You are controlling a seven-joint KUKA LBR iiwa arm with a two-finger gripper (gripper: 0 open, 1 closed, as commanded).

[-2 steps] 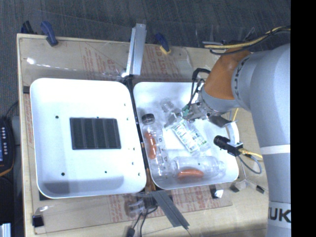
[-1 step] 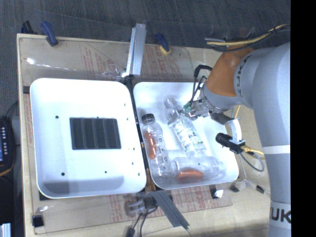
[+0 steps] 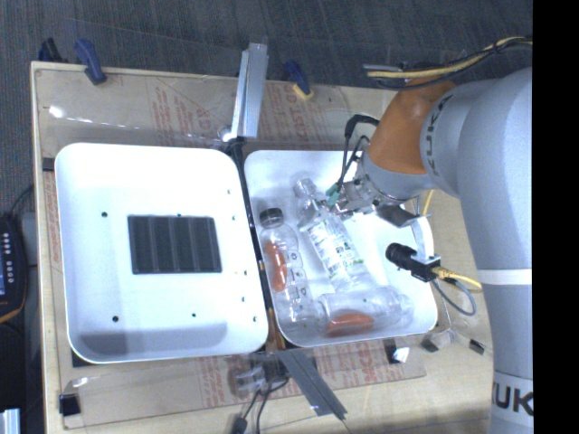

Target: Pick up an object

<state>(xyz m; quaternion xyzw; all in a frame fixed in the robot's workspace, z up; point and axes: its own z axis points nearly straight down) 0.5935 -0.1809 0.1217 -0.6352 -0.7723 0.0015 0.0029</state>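
Clear plastic dominates the right-hand shallow white bin (image 3: 418, 307): several transparent bottles lie there in a loose heap, and any of them could serve as the object to pick up. Taking that bin as the landmark, a clear bottle with a printed white label (image 3: 333, 247) lies slantwise near its middle, a clear bottle with an orange-red band (image 3: 277, 262) lies along its left wall, and another clear bottle with a reddish patch (image 3: 353, 315) rests against its near wall. A small dark round cap (image 3: 270, 215) sits toward its upper left. The grey arm with the orange band (image 3: 407, 138) reaches in over the bin's far right corner, and the gripper (image 3: 339, 199) sits low over the upper end of the labelled bottle, just beside the neck of another clear bottle (image 3: 306, 191). How the gripper itself stands cannot be told from here; it is lost against the glare of the plastic, and nothing is visibly held.

The risks, as I judge them, come from the crowding. The bottles touch and overlap, so a grasp could close on two at once or nudge one sideways. Smooth round plastic may squirt out under pressure. The left-hand white bin (image 3: 81, 242) with its dark ribbed rectangular panel (image 3: 174, 243) lies well apart from all this on the wooden desk (image 3: 136, 107).
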